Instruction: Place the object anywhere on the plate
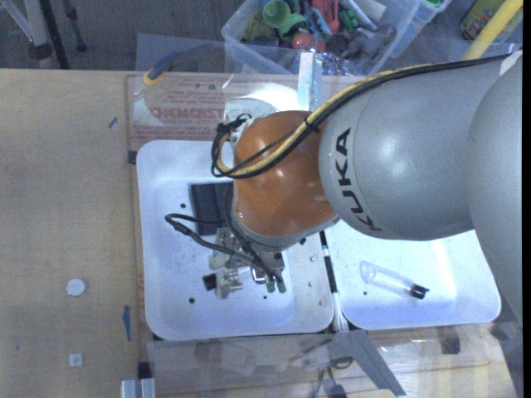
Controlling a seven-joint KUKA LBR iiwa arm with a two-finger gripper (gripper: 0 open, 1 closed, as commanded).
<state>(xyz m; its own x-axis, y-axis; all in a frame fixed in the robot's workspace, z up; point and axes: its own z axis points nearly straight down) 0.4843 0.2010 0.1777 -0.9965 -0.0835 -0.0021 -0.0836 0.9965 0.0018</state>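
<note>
Lighting: bright, even, from overhead. Glare: strong on the 2 white bins, the left bin (158, 222) near-blown along its wall, the right bin (465, 280) washed pale. Broad soft highlight on the grey arm (415, 156); duller sheen on its orange band (278, 177). Shadows: soft, short, gathered under the arm on the left bin floor. Focus: overall soft; the arm, close to the lens, looks slightly blurred, as does the clear toy box (332, 15) at top. Colour: mildly desaturated. Resolution: low, fine detail smeared.
</note>
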